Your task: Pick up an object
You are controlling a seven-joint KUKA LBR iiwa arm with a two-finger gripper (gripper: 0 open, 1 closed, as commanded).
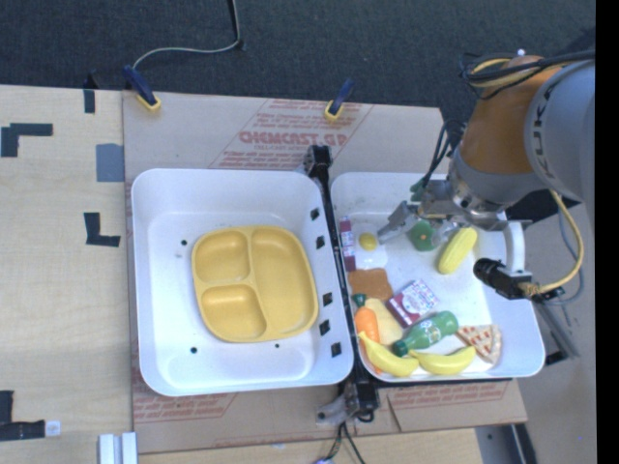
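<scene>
Two white bins sit side by side on the table — I see my tool (418, 222) over the right bin (527, 351). It hovers beside a green toy (422, 236) and a yellow corn cob (456, 249). Whether it is clenched, I cannot tell.

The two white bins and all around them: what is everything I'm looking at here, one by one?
Bins: two, white, side by side on cardboard.
Divided plate: one, yellow, left bin.
Bananas: two, yellow, right bin's near edge.
Bottle: one, green, above the bananas.
Pizza slice: one, orange, near right corner.
Corn cob: one, yellow, beside the gripper.
Clamps: two, yellow-blue, cardboard's far edge.
Arm: one, grey and orange, right.
Gripper: one, over right bin.
</scene>
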